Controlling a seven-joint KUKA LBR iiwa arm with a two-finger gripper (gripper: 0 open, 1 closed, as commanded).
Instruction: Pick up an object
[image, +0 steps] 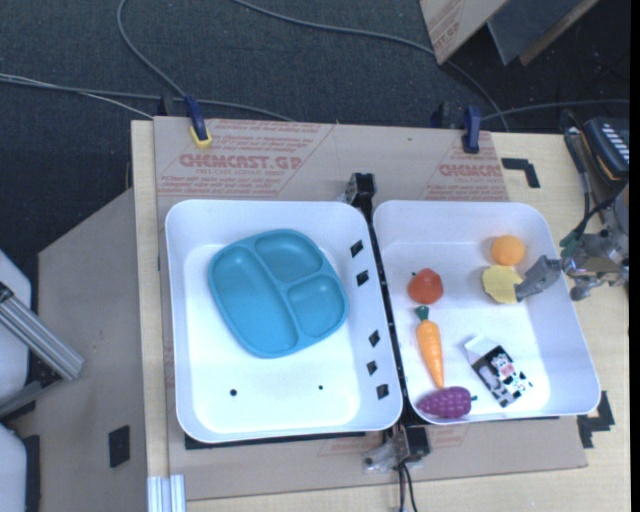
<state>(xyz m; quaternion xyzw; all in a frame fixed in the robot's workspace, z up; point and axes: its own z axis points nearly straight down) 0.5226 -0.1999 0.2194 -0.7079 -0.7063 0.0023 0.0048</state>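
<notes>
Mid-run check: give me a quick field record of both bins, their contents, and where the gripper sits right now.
left bin: blue divided plate
right bin: orange ball, yellow fruit, red tomato, carrot, purple grapes, black-and-white carton
gripper: at the right bin's right rim, beside the yellow fruit
held object: none seen between fingers
</notes>
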